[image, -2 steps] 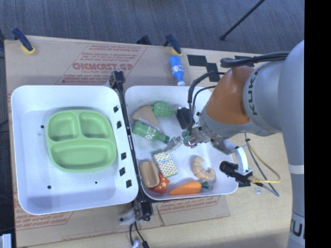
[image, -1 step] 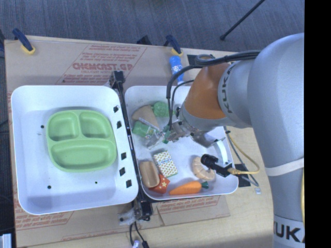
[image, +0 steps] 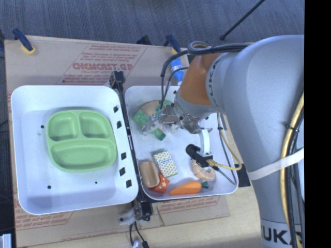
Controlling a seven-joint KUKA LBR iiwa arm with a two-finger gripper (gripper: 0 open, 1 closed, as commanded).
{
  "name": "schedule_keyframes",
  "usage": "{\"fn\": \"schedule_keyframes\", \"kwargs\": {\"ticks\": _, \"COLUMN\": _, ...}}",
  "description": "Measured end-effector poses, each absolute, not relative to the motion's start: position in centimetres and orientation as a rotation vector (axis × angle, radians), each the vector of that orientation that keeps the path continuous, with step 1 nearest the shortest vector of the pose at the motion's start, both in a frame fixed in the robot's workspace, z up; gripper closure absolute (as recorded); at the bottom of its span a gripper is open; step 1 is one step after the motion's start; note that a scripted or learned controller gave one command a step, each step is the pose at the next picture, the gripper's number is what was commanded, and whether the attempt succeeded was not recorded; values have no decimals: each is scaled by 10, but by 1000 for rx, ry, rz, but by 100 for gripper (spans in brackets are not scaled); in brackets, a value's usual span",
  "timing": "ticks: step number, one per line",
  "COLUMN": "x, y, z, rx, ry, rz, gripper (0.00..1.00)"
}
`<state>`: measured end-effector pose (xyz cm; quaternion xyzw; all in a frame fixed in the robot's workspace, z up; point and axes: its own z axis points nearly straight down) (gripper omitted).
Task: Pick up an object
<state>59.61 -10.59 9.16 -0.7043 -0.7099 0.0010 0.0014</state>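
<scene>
you are looking down on a worktop [image: 46,50] covered in cardboard and carrying two shallow white bins side by side. the left bin [image: 20,138] is holding one green divided plate [image: 81,139], lying flat in its middle, well apart from anything the arm could reach for just now.

the right bin [image: 227,187] is where the loose things are sitting, so the arm [image: 248,81] is reaching in from the right and bending down over its upper half. the end effector [image: 163,120] is hanging low among a small cluster there: one green block [image: 140,119], a smaller green piece [image: 160,135] just below it, and a tan rounded thing [image: 150,107] partly hidden behind the wrist. i judge it is going for one of the green pieces, since they are lying right at its tip, but you cannot tell whether it is released or clenched, or whether anything is in it; the metal parts are blurring together.

along the lower half of that bin you are seeing one hot dog bun [image: 149,173], one checkered packet [image: 165,163], one red piece [image: 161,185], one carrot [image: 186,188] and one pale ring-shaped pastry [image: 202,172], all untouched.
</scene>
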Motion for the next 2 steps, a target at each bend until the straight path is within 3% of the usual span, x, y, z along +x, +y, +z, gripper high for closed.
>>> {"fn": "schedule_keyframes", "kwargs": {"ticks": 1, "x": 596, "y": -105, "z": 102, "rx": -2203, "ry": -2230, "rz": 5, "gripper": 100}}
{"fn": "schedule_keyframes", "kwargs": {"ticks": 2, "x": 621, "y": -72, "z": 257, "rx": -2312, "ry": -2127, "rz": 0, "gripper": 100}}
